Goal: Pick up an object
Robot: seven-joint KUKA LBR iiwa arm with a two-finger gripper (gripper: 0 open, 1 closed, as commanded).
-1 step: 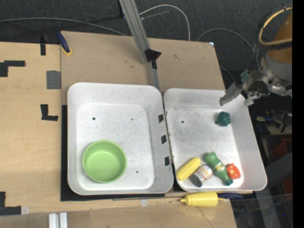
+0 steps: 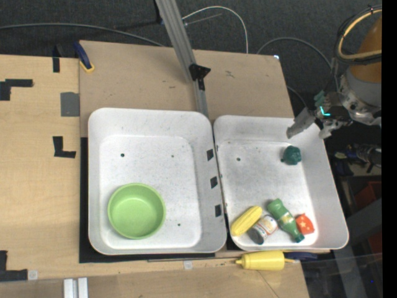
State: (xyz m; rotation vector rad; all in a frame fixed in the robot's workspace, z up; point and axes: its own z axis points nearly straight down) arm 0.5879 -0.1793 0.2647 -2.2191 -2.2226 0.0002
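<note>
Two shallow white bins are seen side by side on the worktop (image 2: 142, 79). In the left bin (image 2: 149, 123) a green bowl (image 2: 136, 210) is set upright in the near left corner, with bare floor left behind it and to its right.

In the right bin (image 2: 260, 135) a small dark green lump (image 2: 291, 155) lies alone near the far right wall; no long axis can be made out on it. A cluster is gathered at the near edge: a yellow corn-like piece (image 2: 246, 220) laid on a slant, its long axis running from near left to far right; a small tin (image 2: 265, 228) touching it on the right; a green bottle (image 2: 284, 219) lying with its long axis slanted from far left to near right; and an orange piece (image 2: 304, 223) just beside the bottle's lower end, close to the bin's right wall. The middle of this bin's floor is left open between the lump and the cluster.

A yellow bottle (image 2: 263, 261) lies outside the bins on the worktop's near edge, its long axis running left to right.

The gripper (image 2: 305, 123) is held above the right bin's far right corner, just beyond the green lump and apart from it. Whether the jaws are wide or narrow cannot be told, and nothing is seen between them.
</note>
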